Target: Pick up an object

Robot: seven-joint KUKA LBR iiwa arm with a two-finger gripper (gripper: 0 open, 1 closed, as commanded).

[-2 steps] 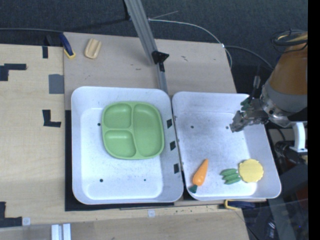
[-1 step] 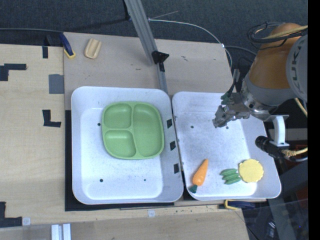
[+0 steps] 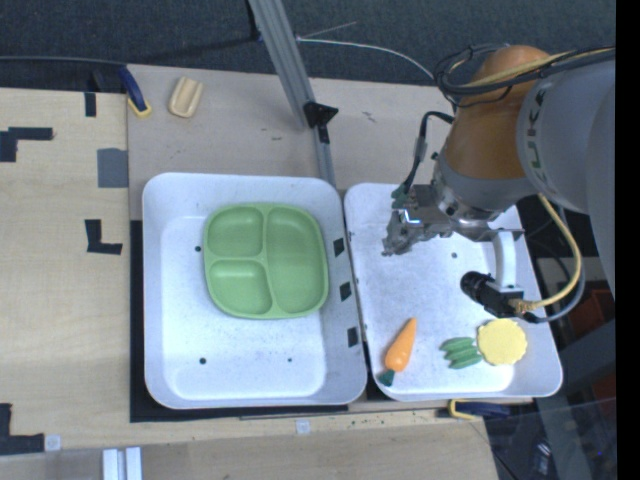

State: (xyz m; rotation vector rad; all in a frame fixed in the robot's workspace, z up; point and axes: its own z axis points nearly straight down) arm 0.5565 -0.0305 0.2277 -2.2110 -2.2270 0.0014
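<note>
You get even, fairly bright overhead light with soft, short shadows. The two shallow white plastic bins (image 3: 170, 368) look slightly washed out, and the large grey arm (image 3: 580, 138) at your right is blurred.

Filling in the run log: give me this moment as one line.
gripper: above right white bin, upper left | orange toy carrot: right bin, front | yellow toy fruit: right bin | green divided plate: left bin

text: none fully legible | arm (image 3: 560, 118): partial dark letters, unreadable
</note>
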